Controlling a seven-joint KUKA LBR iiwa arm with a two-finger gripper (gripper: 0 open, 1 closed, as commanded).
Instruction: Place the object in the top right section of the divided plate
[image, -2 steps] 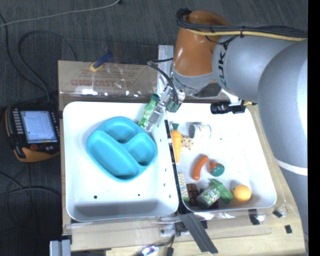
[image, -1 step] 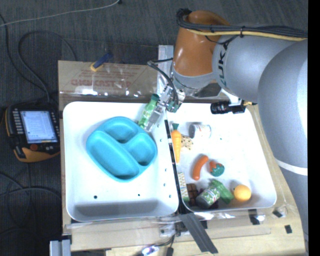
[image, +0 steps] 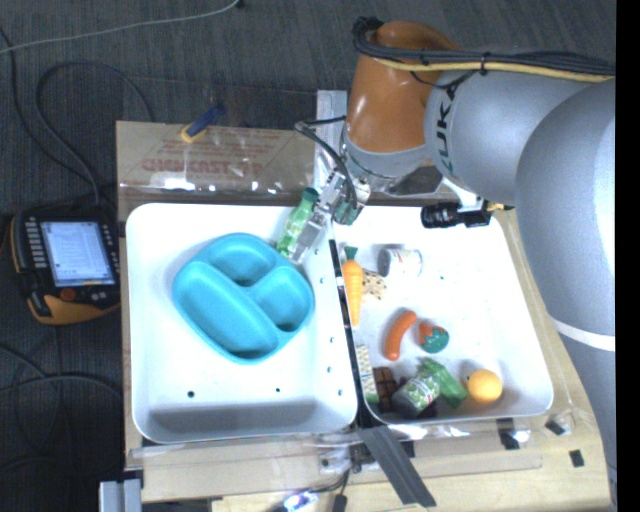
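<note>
A blue divided plate (image: 242, 293) lies in the left bin (image: 160, 400), its sections bare. A green, clear bottle (image: 298, 227) hangs tilted over the plate's top right rim, close to the wall between the bins. My gripper (image: 334, 203) is at the bottle's upper end, with its fingers closed on the cap end. The orange-banded wrist (image: 395, 90) rises behind it and hides the upper parts of the fingers.
The right bin (image: 520, 300) holds a carrot (image: 352, 286), a white cup (image: 400, 260), a red sausage (image: 399, 333), a teal and red toy (image: 433, 338), an orange (image: 484, 385), a green packet (image: 438, 385) and a dark bar (image: 383, 383). A pendant (image: 65, 260) lies left of the bench.
</note>
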